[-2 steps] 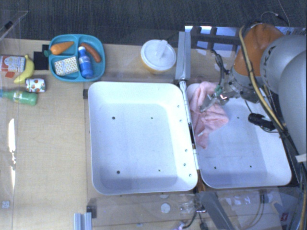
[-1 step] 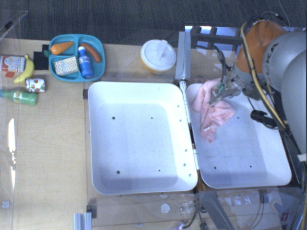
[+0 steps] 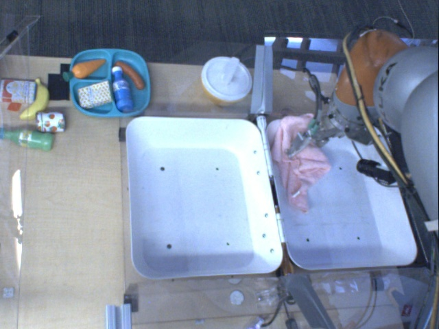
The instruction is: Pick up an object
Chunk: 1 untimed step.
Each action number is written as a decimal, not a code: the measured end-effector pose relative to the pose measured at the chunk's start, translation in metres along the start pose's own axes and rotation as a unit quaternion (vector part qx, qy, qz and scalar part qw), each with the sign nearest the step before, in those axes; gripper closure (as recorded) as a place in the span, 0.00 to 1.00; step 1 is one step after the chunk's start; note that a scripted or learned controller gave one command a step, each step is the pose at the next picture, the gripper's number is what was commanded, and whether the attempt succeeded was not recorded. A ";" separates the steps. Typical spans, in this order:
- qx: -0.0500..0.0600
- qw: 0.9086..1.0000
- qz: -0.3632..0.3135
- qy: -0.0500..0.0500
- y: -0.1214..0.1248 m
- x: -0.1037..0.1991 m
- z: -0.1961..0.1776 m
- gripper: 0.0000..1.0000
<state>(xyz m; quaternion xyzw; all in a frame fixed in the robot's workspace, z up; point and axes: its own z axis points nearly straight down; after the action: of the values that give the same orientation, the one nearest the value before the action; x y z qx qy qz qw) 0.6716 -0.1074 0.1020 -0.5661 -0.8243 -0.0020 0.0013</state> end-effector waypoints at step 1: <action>-0.004 1.000 0.018 -0.004 -0.049 0.023 0.013 0.00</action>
<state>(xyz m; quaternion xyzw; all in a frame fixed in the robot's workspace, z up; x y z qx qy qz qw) 0.6176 -0.1037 0.0892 -0.5806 -0.8142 -0.0030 -0.0047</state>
